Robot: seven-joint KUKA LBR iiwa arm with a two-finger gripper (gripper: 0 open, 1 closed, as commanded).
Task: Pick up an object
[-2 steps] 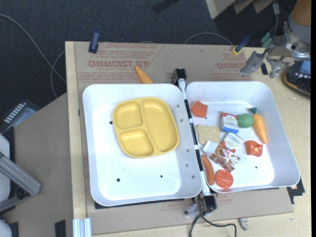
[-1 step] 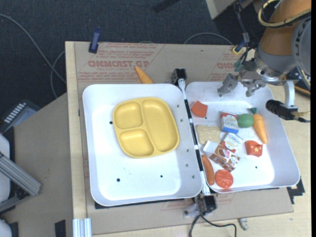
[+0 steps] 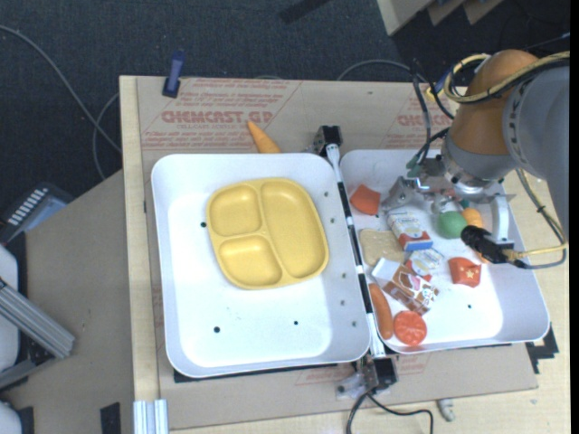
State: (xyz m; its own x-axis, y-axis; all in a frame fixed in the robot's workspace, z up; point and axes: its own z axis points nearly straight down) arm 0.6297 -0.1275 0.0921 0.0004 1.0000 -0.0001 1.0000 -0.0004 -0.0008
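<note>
From above, the arm (image 3: 507, 107) reaches into the right bin (image 3: 507, 319), its pincer (image 3: 443, 202) low over the back of a heap of toy food. Whether it is wide or narrow I cannot tell; the wrist covers it. A green ball (image 3: 450, 223) lies just beside the pincer, touching an orange piece (image 3: 473, 215). A small carton (image 3: 409, 225) sits just left of it. Nearer the front lie a red piece (image 3: 465, 271), a snack packet (image 3: 412, 287), a red disc (image 3: 409, 329) and a sausage (image 3: 381, 309), its long axis running front to back along the bin's left wall. The left bin (image 3: 181, 269) holds a yellow divided plate (image 3: 268, 232). A carrot (image 3: 263, 138) lies on the worktop (image 3: 226, 107) behind.
</note>
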